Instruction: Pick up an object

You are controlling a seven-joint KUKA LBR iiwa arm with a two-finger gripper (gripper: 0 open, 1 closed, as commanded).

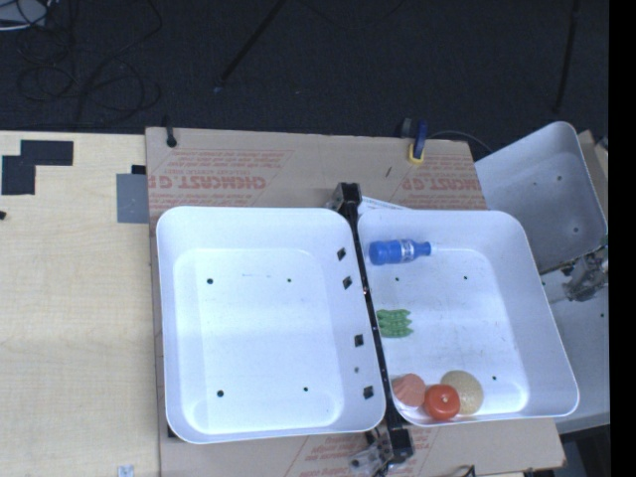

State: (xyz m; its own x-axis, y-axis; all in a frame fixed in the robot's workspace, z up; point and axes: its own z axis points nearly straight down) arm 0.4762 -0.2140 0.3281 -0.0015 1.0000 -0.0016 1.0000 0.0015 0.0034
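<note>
A light wooden bench [70, 296] fills the left side. On it lies a brown cardboard sheet [298, 172] printed with red lettering. Beyond the cardboard's far edge the floor [298, 48] is dark, with thin cables trailing across it. A grey metal plate [542, 182] sits at the cardboard's right.

A blurred metallic part [586, 278] sits at the right edge, identity unclear.
</note>
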